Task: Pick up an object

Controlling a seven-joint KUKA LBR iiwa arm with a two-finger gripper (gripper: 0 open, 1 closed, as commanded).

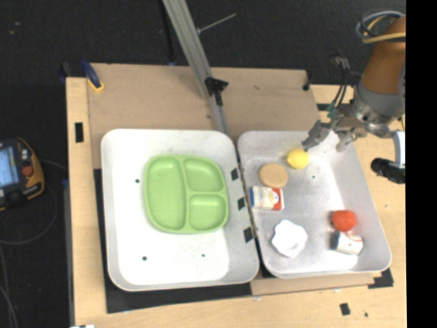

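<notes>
My gripper hangs over the far edge of the right bin, its two fingers spread open with nothing between them. A yellow ball lies just below and left of the fingers, apart from them. Beside it sits a tan round disc, and a small red and white carton lies in front of that. A white crumpled object rests near the bin's front. At the right are a red ball and a white and red block.
The left bin holds a green divided plate. A grey metal post slants down from the top to the gap between the bins. A handheld device lies off the bench at the left.
</notes>
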